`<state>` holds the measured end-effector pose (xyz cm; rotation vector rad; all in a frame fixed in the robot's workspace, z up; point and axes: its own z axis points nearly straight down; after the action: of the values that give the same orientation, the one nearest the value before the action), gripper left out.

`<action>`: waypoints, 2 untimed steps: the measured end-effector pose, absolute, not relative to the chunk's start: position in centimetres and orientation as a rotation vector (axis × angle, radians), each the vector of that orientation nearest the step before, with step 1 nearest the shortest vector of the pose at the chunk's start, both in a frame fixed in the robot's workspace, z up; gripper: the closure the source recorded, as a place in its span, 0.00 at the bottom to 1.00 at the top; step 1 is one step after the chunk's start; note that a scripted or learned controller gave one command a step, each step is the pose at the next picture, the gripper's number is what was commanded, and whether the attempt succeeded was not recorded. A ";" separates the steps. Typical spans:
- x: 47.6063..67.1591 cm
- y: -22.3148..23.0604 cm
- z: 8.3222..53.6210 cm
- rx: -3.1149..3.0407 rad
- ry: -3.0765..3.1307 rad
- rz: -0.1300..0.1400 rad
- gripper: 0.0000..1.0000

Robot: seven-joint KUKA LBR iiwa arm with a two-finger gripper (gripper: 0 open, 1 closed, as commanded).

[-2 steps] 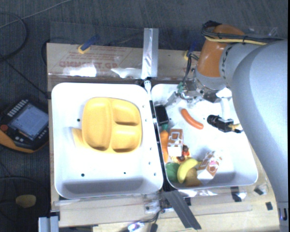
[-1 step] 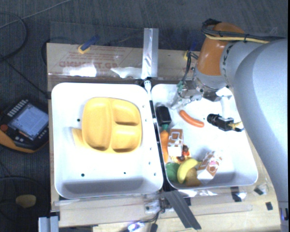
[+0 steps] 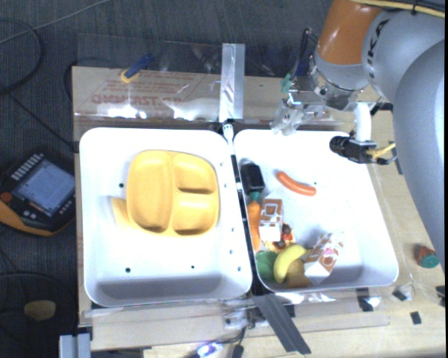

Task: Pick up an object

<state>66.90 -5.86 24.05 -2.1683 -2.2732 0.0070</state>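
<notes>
At the far left, at nine o'clock, we see a black and orange hand-held control box with a little screen [image 3: 36, 195] lying on the dark floor.

Next comes the left white plastic bin [image 3: 97, 274]. A yellow plastic tray with three dips [image 3: 172, 191] lies in the middle of it, a bit tilted.

Then comes the right white plastic bin [image 3: 373, 230], touching the first one along its side. At its ten o'clock a small black block [image 3: 252, 175] sits by the wall. Just past it, near the middle, lies a little orange toy sausage [image 3: 296, 183], all by itself. Lower down, along the left wall, we see a long orange toy carrot [image 3: 254, 222] next to a small white and red box [image 3: 271, 221]. At the bin's six o'clock there is a heap: a round green toy [image 3: 266, 263], a yellow toy banana [image 3: 290, 260] and a crumpled white and red packet [image 3: 325, 255], all touching.

At one o'clock in the picture hangs the grey two-finger gripper [image 3: 290, 120], just over the top rim of the right bin. Nothing sits between its fingers. We cannot tell whether they are spread or squeezed. The big grey arm with the orange band [image 3: 351, 21] comes in from the right.
</notes>
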 end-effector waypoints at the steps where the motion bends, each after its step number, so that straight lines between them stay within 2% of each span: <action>1: 66.8 -8.1 22.4 -2.286 -2.150 0.008 1.00; 2: 62.7 -8.1 22.2 -2.092 -2.342 0.008 1.00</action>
<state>62.74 -8.13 22.20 -2.0917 -2.3422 0.0076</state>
